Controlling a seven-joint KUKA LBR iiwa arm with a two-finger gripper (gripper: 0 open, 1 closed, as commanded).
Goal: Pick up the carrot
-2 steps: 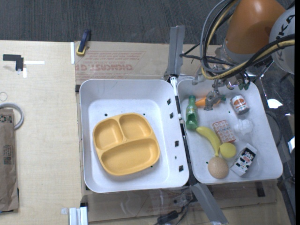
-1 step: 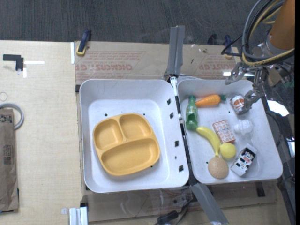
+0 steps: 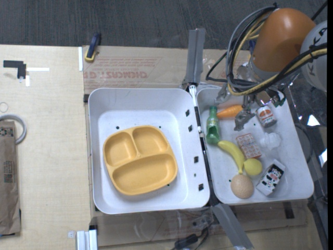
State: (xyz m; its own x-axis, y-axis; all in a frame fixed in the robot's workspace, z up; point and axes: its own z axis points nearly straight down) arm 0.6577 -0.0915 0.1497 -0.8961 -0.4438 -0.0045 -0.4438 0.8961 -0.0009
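Beside the gripper (image 3: 243, 120) (right bin (image 3: 299, 189)) lies the carrot (image 3: 229, 112).

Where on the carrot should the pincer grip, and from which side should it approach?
Grip the carrot across its middle, coming from above. It lies flat, roughly left-right in the view, with the green bottle close at its left end, so closing across its narrow width looks safest.

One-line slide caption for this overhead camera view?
Gripper hovers beside the carrot in the right bin; yellow tray in the left.
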